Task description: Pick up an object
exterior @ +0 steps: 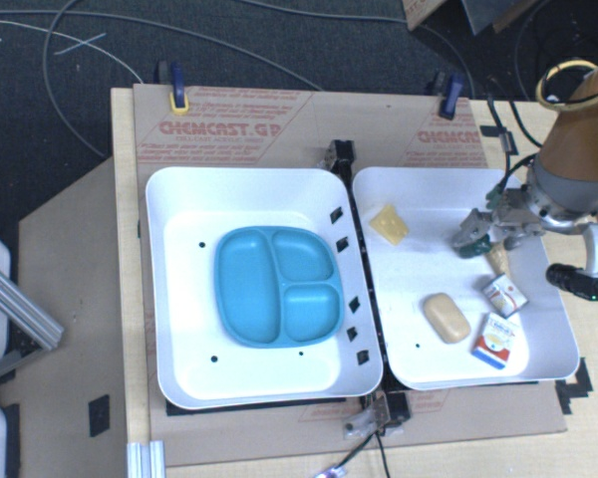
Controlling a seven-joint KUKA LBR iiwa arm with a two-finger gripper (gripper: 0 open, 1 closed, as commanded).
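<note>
The right bin holds a pale yellow wedge near its back left and a tan oval lump near the front middle. A small white carton and a flat white, red and blue box lie at the front right. My gripper hangs low over the right side of this bin, above a small tan piece that it partly hides. The wedge lies well to its left, and the carton just in front of it.
The left bin holds a blue divided plate in its middle. A black clip rail runs between the two bins. The arm's orange band and grey wrist overhang the right bin's far right edge.
</note>
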